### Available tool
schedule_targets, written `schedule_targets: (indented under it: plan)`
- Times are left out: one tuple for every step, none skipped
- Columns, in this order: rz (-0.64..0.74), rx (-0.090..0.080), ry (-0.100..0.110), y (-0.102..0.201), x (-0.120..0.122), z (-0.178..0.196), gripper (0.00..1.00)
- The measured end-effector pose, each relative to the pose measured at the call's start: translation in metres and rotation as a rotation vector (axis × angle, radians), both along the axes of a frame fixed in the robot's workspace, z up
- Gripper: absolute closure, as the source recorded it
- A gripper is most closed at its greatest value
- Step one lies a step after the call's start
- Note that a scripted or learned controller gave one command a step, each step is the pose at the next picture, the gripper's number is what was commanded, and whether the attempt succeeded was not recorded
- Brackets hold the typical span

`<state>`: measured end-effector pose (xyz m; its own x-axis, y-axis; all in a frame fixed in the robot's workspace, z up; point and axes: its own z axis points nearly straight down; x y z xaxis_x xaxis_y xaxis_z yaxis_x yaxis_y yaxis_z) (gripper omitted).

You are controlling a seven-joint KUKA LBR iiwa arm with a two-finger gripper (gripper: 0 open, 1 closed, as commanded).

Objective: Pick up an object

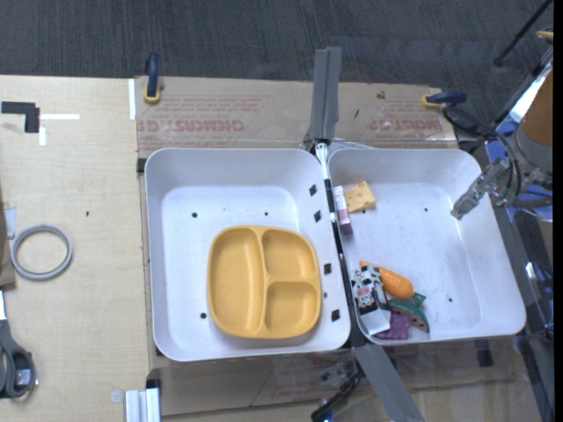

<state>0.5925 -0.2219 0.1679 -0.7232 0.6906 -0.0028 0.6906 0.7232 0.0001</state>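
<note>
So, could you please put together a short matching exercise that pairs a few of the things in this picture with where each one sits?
Things:
1. yellow plastic three-compartment plate
2. yellow sponge-like cheese block
3. orange toy carrot
4. grey tape ring

Places:
A. on the wooden bench, left of both bins
B. near the front of the right white bin, among a cluster of small items
C. middle of the left white bin
D. back left of the right white bin, close to the divider

Pairs: 1-C, 2-D, 3-B, 4-A
</note>
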Motion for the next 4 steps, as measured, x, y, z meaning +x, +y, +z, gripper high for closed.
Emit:
schedule_targets:
  plan:
    - [0.000, 0.000, 0.000, 0.000, 0.000, 0.000, 0.00]
    - [0.119, 0.002, 0.003, 0.018, -0.081, -0.076, 0.00]
    - [-0.390, 0.001, 0.001, 0.038, -0.035, -0.076, 0.00]
    - [-0.704, 0.000, 0.000, 0.045, 0.053, -0.076, 0.00]
